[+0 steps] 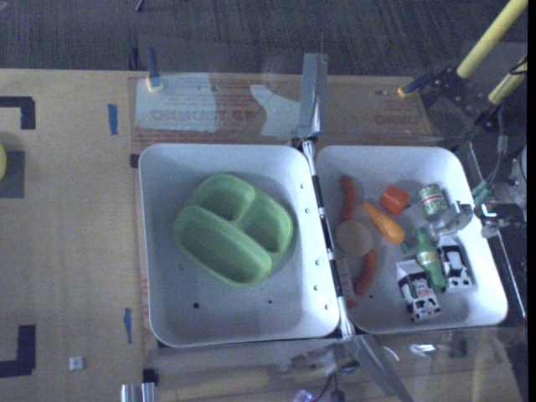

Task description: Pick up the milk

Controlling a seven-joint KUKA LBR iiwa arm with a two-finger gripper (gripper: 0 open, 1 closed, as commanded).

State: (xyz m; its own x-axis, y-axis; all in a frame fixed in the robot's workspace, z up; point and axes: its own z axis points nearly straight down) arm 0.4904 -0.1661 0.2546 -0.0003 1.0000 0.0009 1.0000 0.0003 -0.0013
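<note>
The milk (416,291) is a small white carton with black print. It lies in the right bin (481,308) near the front wall. A second white-and-black carton-like piece (456,266) lies just to its right. A green bottle (429,260) rests between the two, touching both.
The right bin also holds two red sausages (348,195) (365,272), a carrot (383,221), an orange block (394,198), a brown round item (354,237), a small can (430,199) and a silvery piece (455,219). A green divided plate (234,228) sits in the left bin (167,308).
</note>
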